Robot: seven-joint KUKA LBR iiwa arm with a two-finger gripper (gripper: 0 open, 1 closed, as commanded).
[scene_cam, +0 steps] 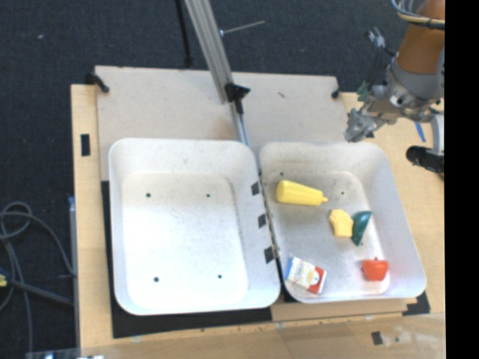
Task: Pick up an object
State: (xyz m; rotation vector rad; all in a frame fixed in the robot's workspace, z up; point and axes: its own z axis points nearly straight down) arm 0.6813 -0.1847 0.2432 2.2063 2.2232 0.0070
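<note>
The gripper (358,129) hangs at the far right corner of the right bin (397,200), just above its rim, below the grey wrist and orange band (420,47) of the arm; whether it is open or closed cannot be told at this size, and nothing is seen in its hold. All candidate objects lie in the right bin, well apart from the gripper: a yellow bottle (299,194) on its side near the bin's middle, nozzle toward the right; a small yellow block (340,223) touching or just beside a dark green piece (361,226); a red piece (375,268) near the front right wall; and a red-and-white carton (305,276) at the front left corner. The left bin (179,223) is a shallow white tray with rounded corners and a speckled floor, like its neighbour. Judged risks: the bottle, probably smooth plastic and rounded, may roll or squirt out of a closing pinch; the yellow block and green piece sit so close that a descent on one could nudge or catch both; the carton and red piece lie against sloping walls, where a finger may strike the bin before reaching the object. A metal rail (209,40) slants over the bench behind the bins.
</note>
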